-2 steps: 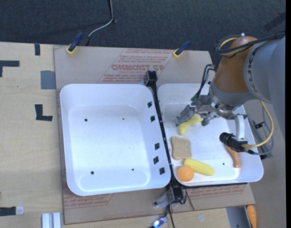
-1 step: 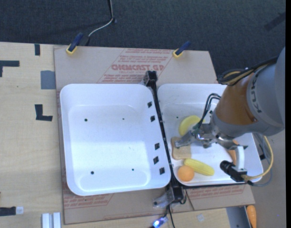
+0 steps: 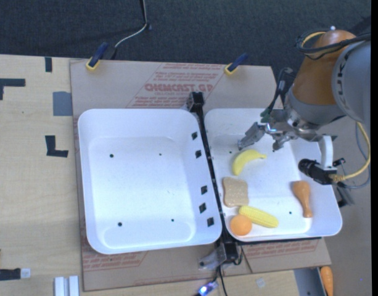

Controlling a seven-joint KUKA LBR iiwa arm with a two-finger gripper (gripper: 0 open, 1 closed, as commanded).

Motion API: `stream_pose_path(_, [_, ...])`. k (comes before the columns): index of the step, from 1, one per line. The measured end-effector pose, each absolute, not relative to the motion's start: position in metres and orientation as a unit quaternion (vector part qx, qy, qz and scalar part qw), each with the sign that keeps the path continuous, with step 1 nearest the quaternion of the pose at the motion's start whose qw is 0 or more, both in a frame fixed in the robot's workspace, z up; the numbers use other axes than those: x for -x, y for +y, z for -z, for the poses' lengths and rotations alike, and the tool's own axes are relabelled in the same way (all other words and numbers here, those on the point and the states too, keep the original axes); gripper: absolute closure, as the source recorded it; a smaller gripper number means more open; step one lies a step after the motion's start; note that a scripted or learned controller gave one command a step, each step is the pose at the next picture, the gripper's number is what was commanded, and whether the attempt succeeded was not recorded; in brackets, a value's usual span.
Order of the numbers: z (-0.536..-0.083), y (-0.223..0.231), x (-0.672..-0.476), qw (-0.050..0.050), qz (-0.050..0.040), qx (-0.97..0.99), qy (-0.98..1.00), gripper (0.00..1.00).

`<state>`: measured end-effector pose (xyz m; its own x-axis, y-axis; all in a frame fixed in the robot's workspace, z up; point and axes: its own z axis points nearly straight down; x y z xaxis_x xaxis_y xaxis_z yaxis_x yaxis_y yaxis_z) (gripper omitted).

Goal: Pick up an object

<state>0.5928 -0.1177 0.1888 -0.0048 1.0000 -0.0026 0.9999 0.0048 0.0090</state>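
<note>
A fixed camera looks down at a slant on two shallow white bins set side by side on a cardboard-covered bench. The left bin [image 3: 139, 177] holds no objects. The right bin [image 3: 272, 119] holds five toy foods: a yellow banana [image 3: 247, 160] near its middle, a slice of bread [image 3: 235, 192] just below that, an ear of corn [image 3: 258, 216] and an orange [image 3: 240, 226] touching at the near edge, and a chicken drumstick [image 3: 303, 197] toward the right wall. A grey arm with an orange band reaches in from the right, and its gripper [image 3: 263, 138] hangs over the far half of the right bin with its two fingers spread apart and nothing between them. The banana looks to be the nearest object, lying just below and slightly left of the fingertips in this view. Its long axis runs from lower left up to the right, so the fingers would likely need to close across its narrow curved body rather than along it.
</note>
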Motion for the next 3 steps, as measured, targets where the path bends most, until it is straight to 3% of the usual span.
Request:
stream_pose_path(1, [-0.077, -0.118, -0.608, -0.002, 0.0033, -0.707, 0.707, 0.0])
stream_pose_path(2, [-0.089, -0.118, -0.609, -0.002, 0.0031, -0.706, 0.708, 1.0])
stream_pose_path(3, [-0.187, -0.032, -0.586, -0.001, -0.0013, -0.704, 0.711, 1.0])
